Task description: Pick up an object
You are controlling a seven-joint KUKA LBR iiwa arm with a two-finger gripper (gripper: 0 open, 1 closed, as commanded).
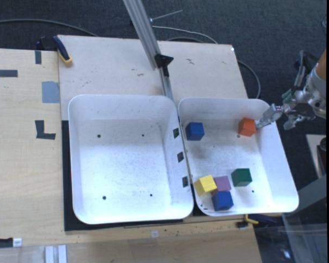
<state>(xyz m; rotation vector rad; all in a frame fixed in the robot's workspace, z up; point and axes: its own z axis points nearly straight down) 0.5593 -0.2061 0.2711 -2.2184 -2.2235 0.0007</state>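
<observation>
The right bin holds several small cubes. An orange cube lies near its right wall and a blue cube near its left wall. At the front, a green cube, a yellow cube, a purple cube and a second blue cube lie close together. My gripper hangs over the bin's right rim, open, with nothing between its fingers. Its left fingertip is just right of the orange cube.
The left bin stands beside the right one, sharing a middle wall. A metal post slants down from the top to the bins' back junction. A yellow-and-blue tool lies at the bench's back left. Cables run behind the bench.
</observation>
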